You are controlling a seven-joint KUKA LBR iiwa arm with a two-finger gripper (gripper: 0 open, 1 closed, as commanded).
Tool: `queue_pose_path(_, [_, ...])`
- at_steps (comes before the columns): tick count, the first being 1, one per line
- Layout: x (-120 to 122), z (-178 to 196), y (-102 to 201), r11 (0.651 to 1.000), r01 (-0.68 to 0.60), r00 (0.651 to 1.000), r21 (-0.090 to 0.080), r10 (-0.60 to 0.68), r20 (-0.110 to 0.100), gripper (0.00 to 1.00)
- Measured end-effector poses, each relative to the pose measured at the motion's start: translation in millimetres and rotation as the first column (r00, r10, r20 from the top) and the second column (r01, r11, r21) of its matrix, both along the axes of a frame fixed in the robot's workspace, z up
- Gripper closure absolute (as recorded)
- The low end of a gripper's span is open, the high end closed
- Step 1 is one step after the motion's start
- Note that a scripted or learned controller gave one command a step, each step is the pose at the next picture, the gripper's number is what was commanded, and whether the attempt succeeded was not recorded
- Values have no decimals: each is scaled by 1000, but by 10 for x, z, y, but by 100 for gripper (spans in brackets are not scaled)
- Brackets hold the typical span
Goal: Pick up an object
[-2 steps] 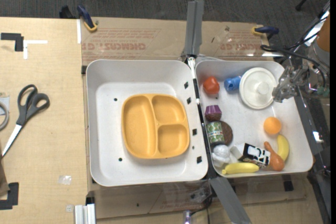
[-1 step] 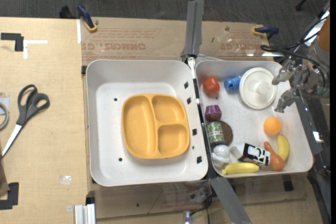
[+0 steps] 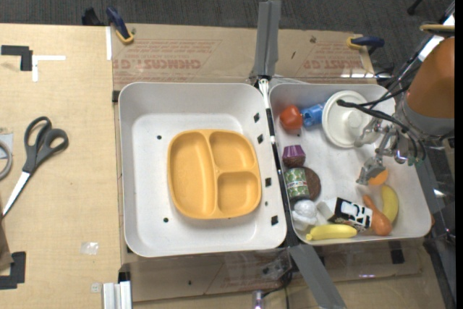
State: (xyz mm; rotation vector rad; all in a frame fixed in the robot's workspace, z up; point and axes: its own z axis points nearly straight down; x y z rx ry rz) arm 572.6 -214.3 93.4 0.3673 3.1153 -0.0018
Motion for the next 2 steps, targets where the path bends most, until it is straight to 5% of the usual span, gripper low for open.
queue_pose_path(1, [18, 107, 3, 1000, -2, 1000, -3, 2, 5, 100])
queue_pose_path(2, [19, 107, 5, 1000, -2, 1000, -2, 2, 5, 0])
